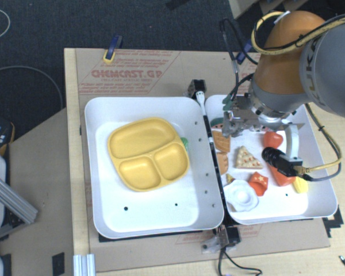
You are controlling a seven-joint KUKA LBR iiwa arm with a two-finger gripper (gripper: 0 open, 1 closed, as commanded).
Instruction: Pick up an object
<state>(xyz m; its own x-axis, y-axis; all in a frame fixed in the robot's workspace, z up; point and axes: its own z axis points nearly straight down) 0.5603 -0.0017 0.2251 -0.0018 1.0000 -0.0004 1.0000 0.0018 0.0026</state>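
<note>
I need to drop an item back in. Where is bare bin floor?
Left bin: bare floor in front of the yellow divided plate and along its left wall. Right bin: crowded with toy food under the gripper.

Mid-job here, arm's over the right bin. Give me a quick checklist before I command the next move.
1. Hand over the right bin: ok, near its upper left corner.
2. Object held between the fingers: cannot tell, the wrist hides them.
3. Pickable items within the right bin: ok; cracker wedge, fried egg and red piece lie apart.
4. Yellow divided tray out of the way in the left bin: ok.
5. Cable crossing the right bin's contents: not ok, possible snag.
</note>
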